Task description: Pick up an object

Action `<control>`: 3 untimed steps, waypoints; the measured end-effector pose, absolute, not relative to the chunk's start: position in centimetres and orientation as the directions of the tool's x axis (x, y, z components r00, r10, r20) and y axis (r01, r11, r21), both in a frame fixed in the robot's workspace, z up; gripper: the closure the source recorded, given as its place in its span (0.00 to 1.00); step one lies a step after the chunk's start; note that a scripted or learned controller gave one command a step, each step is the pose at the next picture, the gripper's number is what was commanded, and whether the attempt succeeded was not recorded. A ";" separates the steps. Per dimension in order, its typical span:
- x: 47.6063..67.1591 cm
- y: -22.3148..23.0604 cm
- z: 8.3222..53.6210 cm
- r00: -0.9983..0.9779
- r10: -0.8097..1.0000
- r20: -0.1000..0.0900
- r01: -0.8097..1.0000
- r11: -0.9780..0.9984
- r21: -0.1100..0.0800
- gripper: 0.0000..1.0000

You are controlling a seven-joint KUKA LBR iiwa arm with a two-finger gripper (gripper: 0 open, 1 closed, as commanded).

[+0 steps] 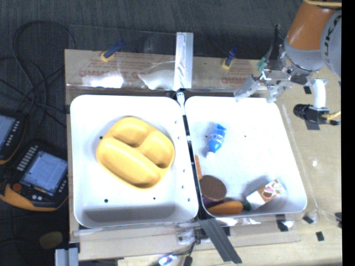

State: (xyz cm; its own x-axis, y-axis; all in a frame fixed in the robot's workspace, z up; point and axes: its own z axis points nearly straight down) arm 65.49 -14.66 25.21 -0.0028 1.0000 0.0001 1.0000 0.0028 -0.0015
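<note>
Up at the far right corner of the right-hand shallow white plastic bin [288, 148], my two-finger metal gripper [260, 87] hangs above the rim. Its thin silvery fingers [244, 90] look spread apart, and I see nothing between them and nothing touching them. Behind it I see the grey arm with its orange band [308, 26].

Taking that right-hand bin as my landmark, everything loose lies on its smooth, glossy floor. Toward its far left part lies a small blue-and-white plastic bottle [215, 138], tilted on its side, well apart from the gripper. Along its near wall sit three things close together: a round dark-brown disc [213, 188] by the near left corner, an orange, elongated, carrot-like piece [224, 207] just in front of the disc and touching it, and a small white carton with a red-and-orange print [267, 193] to the right, lying at a slant. A thin orange stick [197, 168] lies along the bin's left wall.

Left of the landmark bin, sharing its divider, the second white bin [83, 204] holds one large, rounded, lumpy yellow soft-looking object [135, 151] that fills much of its middle.
</note>
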 end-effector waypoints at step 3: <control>59.2 -13.0 9.9 -0.242 0.970 -0.005 0.970 0.242 0.014 1.00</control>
State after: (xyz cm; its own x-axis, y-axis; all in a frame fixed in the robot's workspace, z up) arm 59.20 -13.02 9.95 -0.2420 0.9703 -0.0054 0.9702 0.2420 0.0136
